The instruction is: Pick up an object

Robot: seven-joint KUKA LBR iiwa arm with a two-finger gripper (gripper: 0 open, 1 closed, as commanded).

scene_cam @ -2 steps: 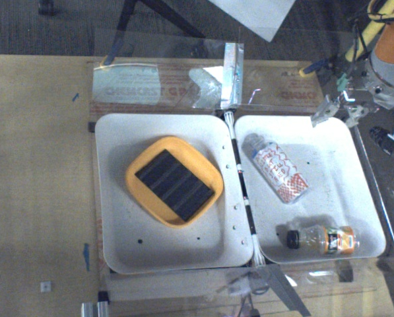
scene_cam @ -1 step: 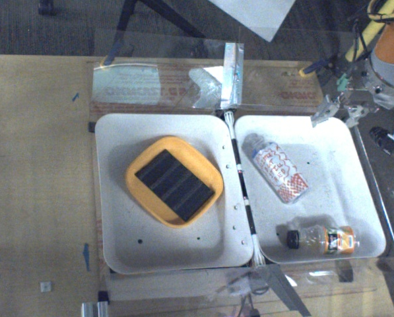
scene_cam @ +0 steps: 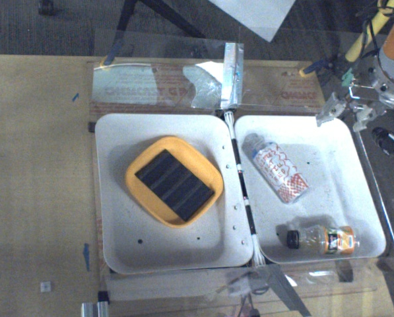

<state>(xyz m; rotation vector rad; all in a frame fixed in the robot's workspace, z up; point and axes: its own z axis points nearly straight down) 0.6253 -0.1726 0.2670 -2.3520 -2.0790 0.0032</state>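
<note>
Jaws (scene_cam: 345,107) of your arm hover over the right bin's (scene_cam: 361,177) far corner; I cannot tell their state. Bottles (scene_cam: 279,169) lie flat there.

I see a yellow sponge (scene_cam: 174,189) with a dark ribbed face in the left bin (scene_cam: 111,177) — two bottles lying flat in the right bin (scene_cam: 355,177): a red-patterned bottle (scene_cam: 278,168) and an orange-labelled bottle (scene_cam: 322,239).
</note>
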